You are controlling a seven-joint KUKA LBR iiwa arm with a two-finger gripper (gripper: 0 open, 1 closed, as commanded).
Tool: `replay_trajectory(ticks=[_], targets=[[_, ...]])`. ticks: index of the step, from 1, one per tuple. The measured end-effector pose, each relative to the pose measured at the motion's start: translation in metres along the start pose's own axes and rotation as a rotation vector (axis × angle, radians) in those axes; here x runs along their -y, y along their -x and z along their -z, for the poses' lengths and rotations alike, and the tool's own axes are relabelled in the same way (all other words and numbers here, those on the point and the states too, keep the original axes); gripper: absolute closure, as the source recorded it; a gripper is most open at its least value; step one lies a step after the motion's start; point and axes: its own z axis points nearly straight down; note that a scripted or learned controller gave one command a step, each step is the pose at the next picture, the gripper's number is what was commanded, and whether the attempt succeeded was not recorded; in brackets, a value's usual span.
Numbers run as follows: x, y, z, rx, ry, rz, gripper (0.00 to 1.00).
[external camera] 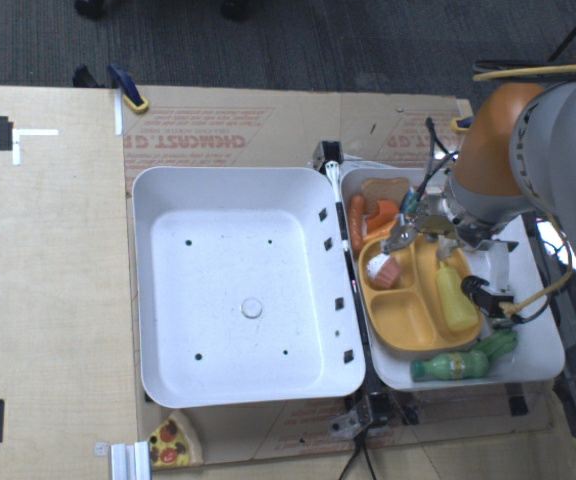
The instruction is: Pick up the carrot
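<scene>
The carrot [356, 224] is a slim orange stick lying along the left wall of the right bin [538, 353], near its back corner. My gripper [424, 242] hangs over the back of a yellow divided tray [408, 323] in that bin, to the right of the carrot and apart from it. Its fingers [401, 236] stand spread, with nothing seen between them, so it is open. The grey wrist and orange band [493, 148] hide the bin's back right part.
Beside the carrot lies a red-orange piece [380, 211]. A pink and white item [382, 267] and a yellow bottle-like thing [456, 300] sit in the tray. A green bottle [452, 366] lies at the bin's front. The left bin [158, 298] holds a small white disc [252, 309].
</scene>
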Motion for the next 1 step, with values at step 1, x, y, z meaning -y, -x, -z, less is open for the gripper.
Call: replay_trajectory(ticks=[1], targets=[[-0.0157, 0.0005, -0.0100, 0.002, -0.020, -0.101, 0.00]])
